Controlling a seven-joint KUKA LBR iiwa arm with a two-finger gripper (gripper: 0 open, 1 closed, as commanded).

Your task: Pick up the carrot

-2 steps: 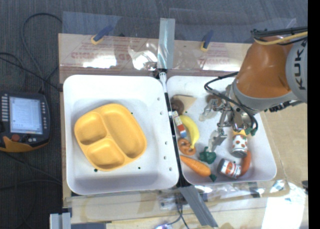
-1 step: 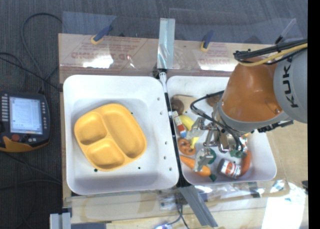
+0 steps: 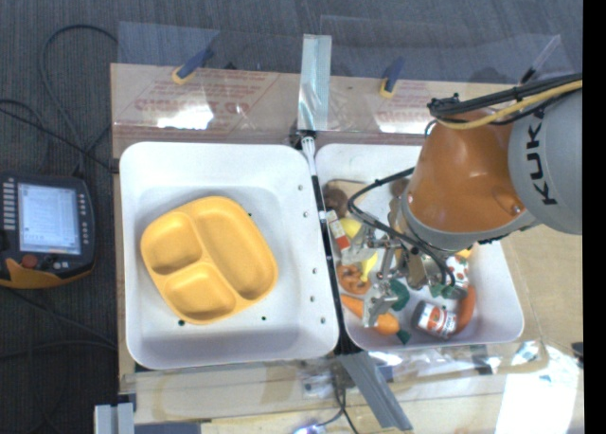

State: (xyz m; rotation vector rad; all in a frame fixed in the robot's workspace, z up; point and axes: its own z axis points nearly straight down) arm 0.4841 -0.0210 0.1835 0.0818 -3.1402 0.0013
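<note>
The arm [image 3: 492,167] comes in from the right of the frame, its orange band filling the upper middle of the right bin [image 3: 502,323], and the gripper [image 3: 386,298] hangs low over the clutter in that bin's lower left part. Cables and metal parts crowd the wrist, so I cannot tell how the gripper is set, and I cannot tell whether it has hold of anything.

The carrot [image 3: 382,324] appears as a stubby orange piece in the lower left of the right bin, just below the gripper's tip and close enough that the 2 may be touching; the view does not settle it. A thinner orange sliver [image 3: 351,305] lies just to the left of it, near the bin's left wall, and could be part of the same carrot or a separate thing.

Around the gripper lie other small toys: a yellow piece [image 3: 347,229] up and to the left, a round orange-rimmed item [image 3: 353,277] to the left, a small can with a red label [image 3: 436,319] to the lower right, and a red-orange item [image 3: 466,306] further right by the bin floor.

The left bin [image 3: 151,337] holds 1 yellow divided plate [image 3: 208,258] with 3 compartments, well apart from the gripper. A handheld control pendant [image 3: 45,230] rests on the dark floor at the far left of the frame.
</note>
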